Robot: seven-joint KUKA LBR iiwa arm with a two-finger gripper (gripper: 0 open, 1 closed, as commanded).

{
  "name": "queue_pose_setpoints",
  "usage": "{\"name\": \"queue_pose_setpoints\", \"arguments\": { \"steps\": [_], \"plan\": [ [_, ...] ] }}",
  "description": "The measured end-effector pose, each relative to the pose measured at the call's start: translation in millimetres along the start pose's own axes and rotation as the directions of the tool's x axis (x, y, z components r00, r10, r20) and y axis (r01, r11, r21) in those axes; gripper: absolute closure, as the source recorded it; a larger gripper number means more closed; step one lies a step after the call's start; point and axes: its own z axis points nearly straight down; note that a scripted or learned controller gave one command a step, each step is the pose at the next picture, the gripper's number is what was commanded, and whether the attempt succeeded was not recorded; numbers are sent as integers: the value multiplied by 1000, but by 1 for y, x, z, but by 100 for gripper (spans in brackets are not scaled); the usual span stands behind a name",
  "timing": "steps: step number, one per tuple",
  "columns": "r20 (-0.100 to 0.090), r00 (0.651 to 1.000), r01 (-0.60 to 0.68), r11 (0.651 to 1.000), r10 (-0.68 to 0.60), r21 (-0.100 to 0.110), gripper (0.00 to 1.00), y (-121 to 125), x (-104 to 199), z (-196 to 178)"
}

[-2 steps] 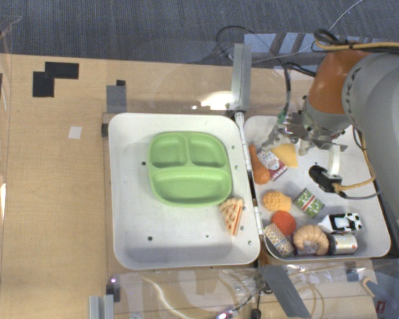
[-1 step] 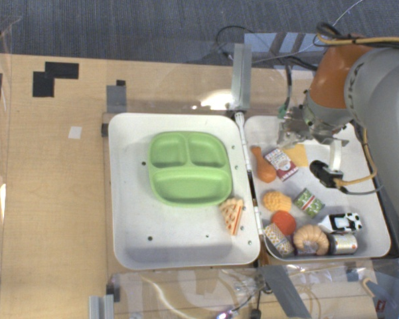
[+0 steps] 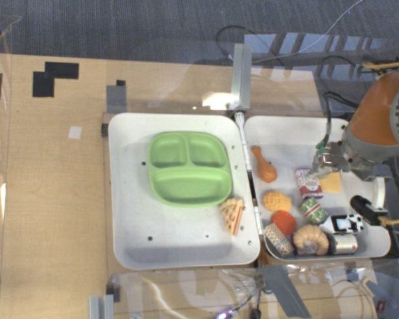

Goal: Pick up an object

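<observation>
Over right bin (image 3: 385, 244) we see gripper (image 3: 326, 157) low above toy food, just beside red-white can (image 3: 308, 182) and yellow cheese wedge (image 3: 331, 182); whether it is clenched or released, we cannot tell. Nearby we note drumstick (image 3: 264, 164), orange (image 3: 277, 201), tomato (image 3: 285, 222), green can (image 3: 313, 211), croissant (image 3: 310, 238). Left bin (image 3: 129, 244) holds green divided plate (image 3: 189, 167); pizza slice (image 3: 232, 213) lies touching its lower right corner.

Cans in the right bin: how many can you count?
3: a red can under the gripper, a green can just below it, a silver can at the front edge. Others may be hidden.
</observation>
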Motion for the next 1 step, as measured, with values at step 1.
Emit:
{"name": "queue_pose_setpoints", "arguments": {
  "steps": [1],
  "plan": [
    [-2, 1000, 6, 1000, -6, -1, 100, 28, 36, 1]
  ]
}}
